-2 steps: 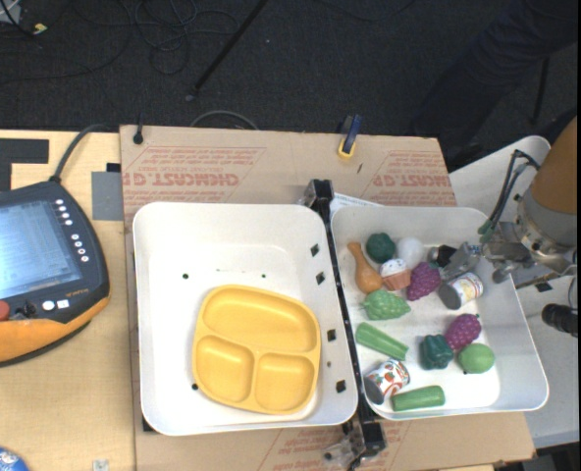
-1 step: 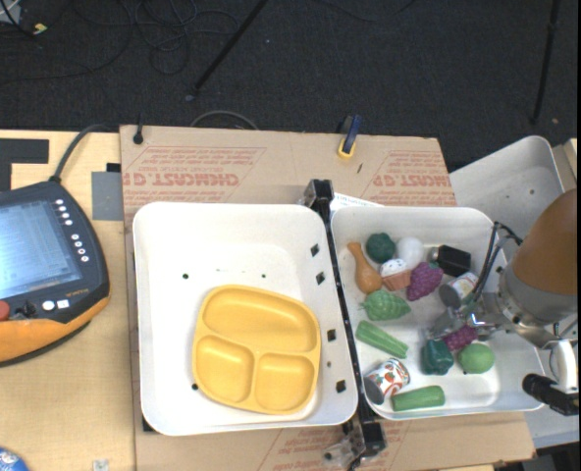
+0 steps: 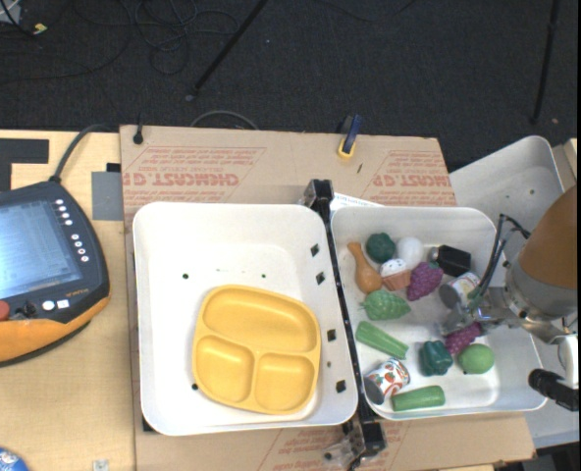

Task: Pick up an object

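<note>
You see two purple grape bunches and perhaps six green toys in the right bin, and one yellow tray in the left bin. The tool hangs among the grapes; you cannot tell whether it is clenched or released. Cardboard covers the bench, with dark floor behind.

Teach pendant at left; cardboard sheet beside it; blue-yellow clamp on sheet's far edge.

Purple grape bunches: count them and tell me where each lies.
2. The upper bunch lies in the middle of the right bin; the lower bunch lies just above the green ball. The arm may hide more.
</note>
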You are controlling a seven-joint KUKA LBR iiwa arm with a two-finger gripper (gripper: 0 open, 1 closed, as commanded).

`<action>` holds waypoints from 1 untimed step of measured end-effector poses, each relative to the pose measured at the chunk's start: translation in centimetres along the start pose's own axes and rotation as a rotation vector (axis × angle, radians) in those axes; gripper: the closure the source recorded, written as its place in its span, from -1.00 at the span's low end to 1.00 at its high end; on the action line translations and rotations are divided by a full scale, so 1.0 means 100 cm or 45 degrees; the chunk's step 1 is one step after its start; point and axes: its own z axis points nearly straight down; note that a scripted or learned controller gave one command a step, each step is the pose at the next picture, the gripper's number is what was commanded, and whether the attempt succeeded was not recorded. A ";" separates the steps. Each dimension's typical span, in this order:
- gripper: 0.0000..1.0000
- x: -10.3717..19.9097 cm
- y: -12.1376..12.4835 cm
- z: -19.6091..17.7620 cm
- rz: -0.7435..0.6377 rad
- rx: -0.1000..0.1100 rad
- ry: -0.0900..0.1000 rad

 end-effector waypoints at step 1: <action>1.00 0.117 -0.039 -0.109 -0.022 0.000 0.004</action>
